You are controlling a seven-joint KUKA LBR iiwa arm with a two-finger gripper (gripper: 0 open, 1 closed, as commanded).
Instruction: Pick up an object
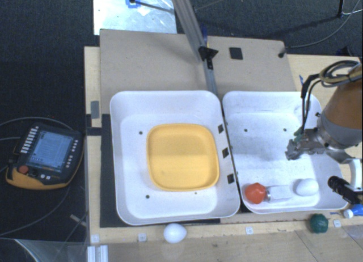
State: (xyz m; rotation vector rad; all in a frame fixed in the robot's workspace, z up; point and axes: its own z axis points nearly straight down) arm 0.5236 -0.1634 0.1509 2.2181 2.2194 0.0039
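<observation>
Plate [183, 156] fills left bin [126, 113]; right bin [255, 105] holds ball [255, 193].

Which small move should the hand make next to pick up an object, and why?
Probably move the hand toward the view's bottom edge, then lower it onto the white egg-shaped object. The hand hovers over bare floor of the right bin, and that object lies nearest, ahead of the red ball.
</observation>
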